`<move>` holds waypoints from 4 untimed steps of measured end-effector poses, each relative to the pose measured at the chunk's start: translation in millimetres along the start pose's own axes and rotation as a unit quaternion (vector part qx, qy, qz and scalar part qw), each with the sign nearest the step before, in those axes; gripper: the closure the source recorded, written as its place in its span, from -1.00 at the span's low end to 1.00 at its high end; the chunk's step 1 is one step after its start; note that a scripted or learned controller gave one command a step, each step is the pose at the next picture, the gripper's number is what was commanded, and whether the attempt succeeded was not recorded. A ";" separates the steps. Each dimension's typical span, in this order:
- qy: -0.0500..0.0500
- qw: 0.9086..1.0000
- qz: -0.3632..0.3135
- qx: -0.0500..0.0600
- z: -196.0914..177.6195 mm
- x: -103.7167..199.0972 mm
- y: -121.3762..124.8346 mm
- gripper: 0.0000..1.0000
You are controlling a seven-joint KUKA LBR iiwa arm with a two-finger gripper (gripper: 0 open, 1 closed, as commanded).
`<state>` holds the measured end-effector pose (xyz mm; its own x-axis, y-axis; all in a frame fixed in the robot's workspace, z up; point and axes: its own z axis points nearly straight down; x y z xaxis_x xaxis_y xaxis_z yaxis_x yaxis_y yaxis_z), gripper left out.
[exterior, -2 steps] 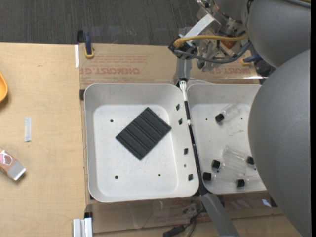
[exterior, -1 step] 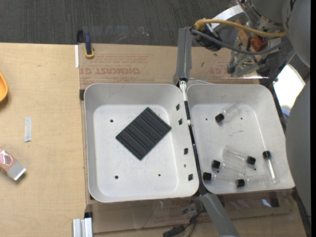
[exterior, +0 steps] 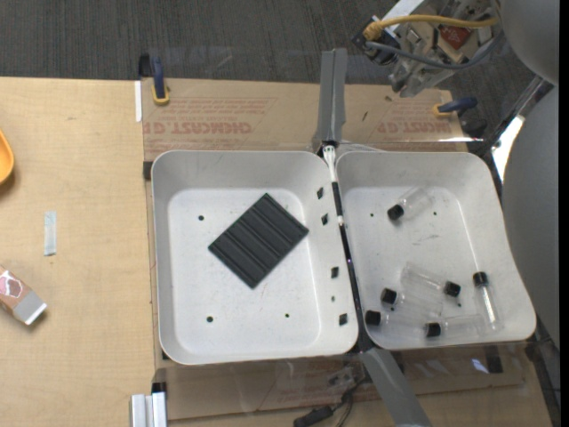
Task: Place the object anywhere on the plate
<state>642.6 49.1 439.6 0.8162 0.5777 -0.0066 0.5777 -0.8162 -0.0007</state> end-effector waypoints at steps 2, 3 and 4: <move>0.000 0.999 -0.049 0.000 0.1 -22.1 57.0 1.00; 0.001 0.987 0.161 0.001 -0.1 -81.8 101.4 1.00; 0.000 0.980 0.199 0.001 1.1 -129.7 144.0 1.00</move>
<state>619.9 -143.3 439.3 0.9768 0.2141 -0.0071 0.2141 -0.9768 -0.0005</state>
